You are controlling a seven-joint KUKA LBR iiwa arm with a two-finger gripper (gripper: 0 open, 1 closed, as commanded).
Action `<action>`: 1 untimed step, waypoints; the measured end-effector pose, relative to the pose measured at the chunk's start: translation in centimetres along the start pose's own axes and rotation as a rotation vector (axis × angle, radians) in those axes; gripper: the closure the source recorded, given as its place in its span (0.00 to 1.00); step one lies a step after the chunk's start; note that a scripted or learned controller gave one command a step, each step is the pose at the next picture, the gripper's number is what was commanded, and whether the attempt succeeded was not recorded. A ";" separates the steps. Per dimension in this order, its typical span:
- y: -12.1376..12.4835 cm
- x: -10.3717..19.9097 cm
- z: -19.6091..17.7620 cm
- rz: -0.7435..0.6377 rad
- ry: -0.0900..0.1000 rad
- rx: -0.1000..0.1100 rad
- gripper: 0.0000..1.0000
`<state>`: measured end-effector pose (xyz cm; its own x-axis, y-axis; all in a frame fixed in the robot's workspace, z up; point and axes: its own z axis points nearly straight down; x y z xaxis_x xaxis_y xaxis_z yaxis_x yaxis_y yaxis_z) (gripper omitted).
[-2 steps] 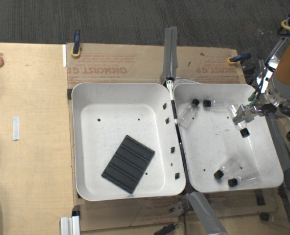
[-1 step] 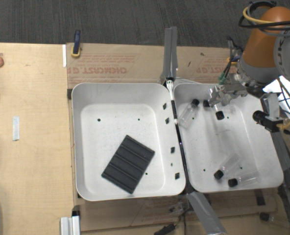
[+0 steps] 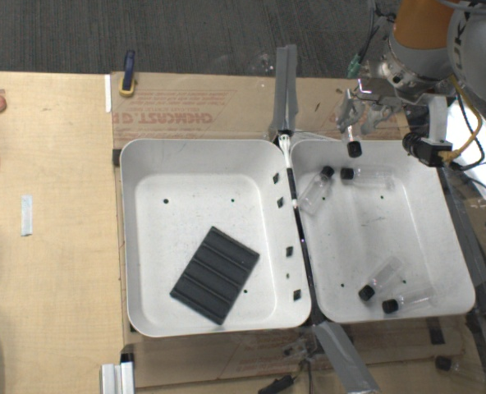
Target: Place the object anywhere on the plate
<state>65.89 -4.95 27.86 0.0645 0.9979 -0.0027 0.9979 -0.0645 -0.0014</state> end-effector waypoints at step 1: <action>-1.1 9.7 -1.3 -0.284 0.001 0.000 1.00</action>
<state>65.42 4.84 29.11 -0.2180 0.9760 -0.0016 0.9760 0.2180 -0.0019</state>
